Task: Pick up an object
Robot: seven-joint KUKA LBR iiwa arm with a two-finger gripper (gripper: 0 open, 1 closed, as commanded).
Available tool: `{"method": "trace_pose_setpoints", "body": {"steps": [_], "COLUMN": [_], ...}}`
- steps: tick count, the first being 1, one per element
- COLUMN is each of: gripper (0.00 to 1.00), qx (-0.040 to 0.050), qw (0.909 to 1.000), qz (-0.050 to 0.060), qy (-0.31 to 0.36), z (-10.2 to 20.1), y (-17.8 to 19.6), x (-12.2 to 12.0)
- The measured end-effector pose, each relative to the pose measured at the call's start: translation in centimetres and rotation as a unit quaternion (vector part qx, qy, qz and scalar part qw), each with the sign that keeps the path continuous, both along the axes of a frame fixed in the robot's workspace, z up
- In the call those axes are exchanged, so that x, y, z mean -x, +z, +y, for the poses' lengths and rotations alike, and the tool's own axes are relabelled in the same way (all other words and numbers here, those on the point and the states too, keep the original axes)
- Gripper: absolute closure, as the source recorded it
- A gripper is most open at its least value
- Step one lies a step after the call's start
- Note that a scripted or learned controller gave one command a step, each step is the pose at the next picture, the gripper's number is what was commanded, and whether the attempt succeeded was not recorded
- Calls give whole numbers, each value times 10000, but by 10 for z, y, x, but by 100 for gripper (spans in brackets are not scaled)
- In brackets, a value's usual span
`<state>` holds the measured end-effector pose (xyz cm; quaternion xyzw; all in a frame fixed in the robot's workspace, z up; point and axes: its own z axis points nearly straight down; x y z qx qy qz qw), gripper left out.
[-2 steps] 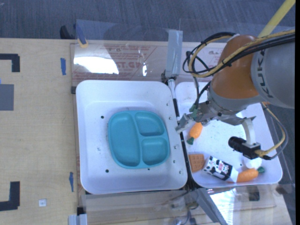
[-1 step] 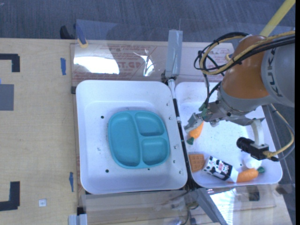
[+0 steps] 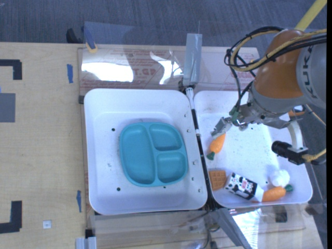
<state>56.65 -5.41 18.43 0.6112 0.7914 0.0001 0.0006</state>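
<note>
Bins: two shallow white ones are sitting side by side on the desk (image 3: 36,139), a left bin (image 3: 98,191) and a right bin (image 3: 303,191). One teal divided tray (image 3: 153,152), three compartments, is lying in the middle of the left bin. Five items are resting in the right bin: two toy carrots, one small carrot (image 3: 217,144) near the bin's left wall and one second carrot (image 3: 275,193) at the near right; one waffle-patterned orange piece (image 3: 218,179); one black-and-white carton (image 3: 241,185) just beside it; one white round object (image 3: 280,177) touching the second carrot. One arm is reaching in from the right, its gripper (image 3: 224,126) hovering just above the small carrot, jaws spread apart and grasping nothing.
</note>
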Motion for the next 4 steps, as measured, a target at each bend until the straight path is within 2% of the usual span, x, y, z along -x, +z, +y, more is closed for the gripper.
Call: {"method": "trace_pose_setpoints", "body": {"steps": [1,4], "gripper": [0,0], "qx": [-2,-2], "qw": [9999,9999], "qz": [-3,-3], "qy": [167,168], "z": [4,4], "y": [0,0], "x": [-11,-11]}}
